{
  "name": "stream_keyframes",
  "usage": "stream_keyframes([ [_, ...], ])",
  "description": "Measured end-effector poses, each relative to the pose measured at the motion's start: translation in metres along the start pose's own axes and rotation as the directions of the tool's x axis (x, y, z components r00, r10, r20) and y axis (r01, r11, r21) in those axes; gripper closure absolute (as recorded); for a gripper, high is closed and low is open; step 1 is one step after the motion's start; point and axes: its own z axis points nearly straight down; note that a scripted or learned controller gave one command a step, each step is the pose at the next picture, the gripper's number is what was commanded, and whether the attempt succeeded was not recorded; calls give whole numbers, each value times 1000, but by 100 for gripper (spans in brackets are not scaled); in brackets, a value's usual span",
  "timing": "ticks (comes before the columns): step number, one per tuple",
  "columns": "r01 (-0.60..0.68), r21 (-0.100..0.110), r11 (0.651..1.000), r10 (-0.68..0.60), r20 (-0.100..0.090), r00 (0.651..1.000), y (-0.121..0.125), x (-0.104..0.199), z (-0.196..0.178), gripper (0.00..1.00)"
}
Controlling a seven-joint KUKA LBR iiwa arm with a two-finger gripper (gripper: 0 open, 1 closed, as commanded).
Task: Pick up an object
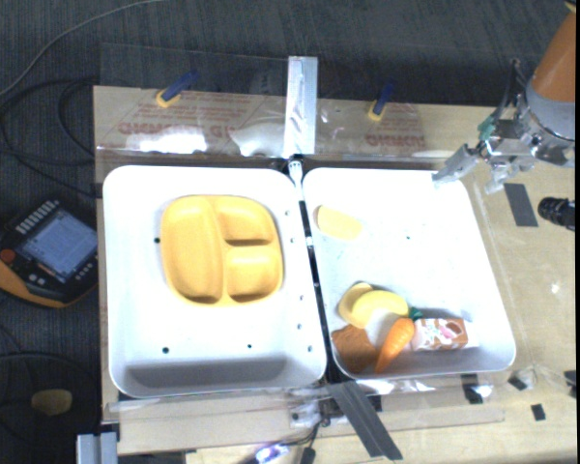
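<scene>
The right bin (pixel 464 249) holds several small items. A flat pale yellow piece (pixel 338 222) lies near its far left corner. At the near edge a yellow rounded piece (pixel 372 305), an orange carrot (pixel 394 341), a brown item (pixel 351 346) and a pink and white carton (pixel 441 333) are bunched together. My gripper (pixel 471 173) hangs above the bin's far right corner, well away from all of them. It is open, with nothing between its fingers.
The left bin (pixel 135 336) holds a yellow divided tray (pixel 220 247). A metal divider (pixel 307 259) runs between the bins. A clear plastic sheet with clips (pixel 271 124) lies behind them. A handheld pendant (pixel 41 251) sits off the bench at the left.
</scene>
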Motion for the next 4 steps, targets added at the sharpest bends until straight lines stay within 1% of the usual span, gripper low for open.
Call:
stream_keyframes([
  [1,15,2,1000,-15,-2,1000,-58,65,127,0],
  [2,-152,-6,988,152,-1,988,-48,65,166,0],
  [3,-225,0,974,225,2,974,-70,24,115,0],
  [4,-35,2,999,35,-3,999,-127,80,149,0],
])
